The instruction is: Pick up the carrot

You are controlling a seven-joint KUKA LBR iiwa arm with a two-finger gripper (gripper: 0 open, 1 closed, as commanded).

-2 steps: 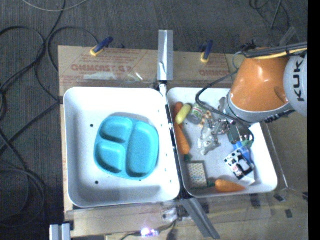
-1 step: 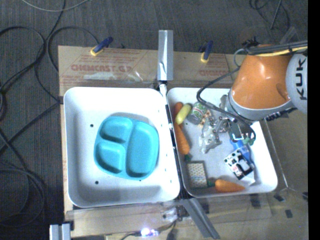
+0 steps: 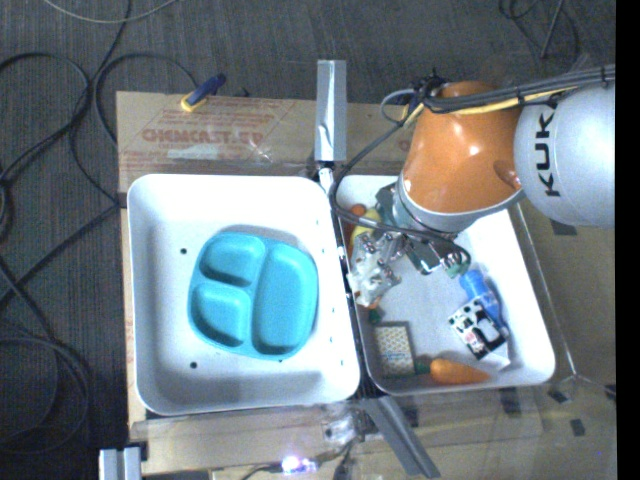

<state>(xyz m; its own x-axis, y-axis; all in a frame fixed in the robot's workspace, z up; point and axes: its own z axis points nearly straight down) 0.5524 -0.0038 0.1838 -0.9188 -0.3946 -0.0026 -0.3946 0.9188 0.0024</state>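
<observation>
The arm [image 3: 480, 158] is reaching in over the right bin [image 3: 535, 313], and its gripper [image 3: 372, 273] is hanging low near that bin's left wall. Whether the fingers are apart or together cannot be told, because the metal parts are blurring into one another. The carrot [image 3: 458, 372] is lying flat near the right bin's front wall, well apart from the gripper. A small patterned square packet [image 3: 394, 346] is lying just beside the carrot's green end, toward the bin's left wall. A blue bottle [image 3: 479, 290] and a black-and-white box [image 3: 477, 330] are lying nearer the bin's right wall. A blue divided tray [image 3: 255, 293] is sitting in the left bin [image 3: 150, 268] beside the right bin.
</observation>
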